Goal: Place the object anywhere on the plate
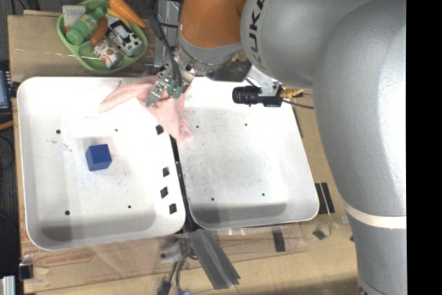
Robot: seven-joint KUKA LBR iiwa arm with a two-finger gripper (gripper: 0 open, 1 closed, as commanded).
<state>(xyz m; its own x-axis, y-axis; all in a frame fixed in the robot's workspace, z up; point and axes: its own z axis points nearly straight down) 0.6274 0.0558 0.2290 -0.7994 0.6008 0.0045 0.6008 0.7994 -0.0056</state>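
Blue cube lies in left white bin; toys fill green bowl

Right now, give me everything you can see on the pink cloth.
The pink cloth is a thin, soft-looking fabric, pale pink, crumpled and spread unevenly. It lies at the far edge of the left bin, one end trailing over the divide toward the right bin. The gripper sits right at its bunched middle; whether it grips the fabric is unclear. The blue cube lies apart from it.
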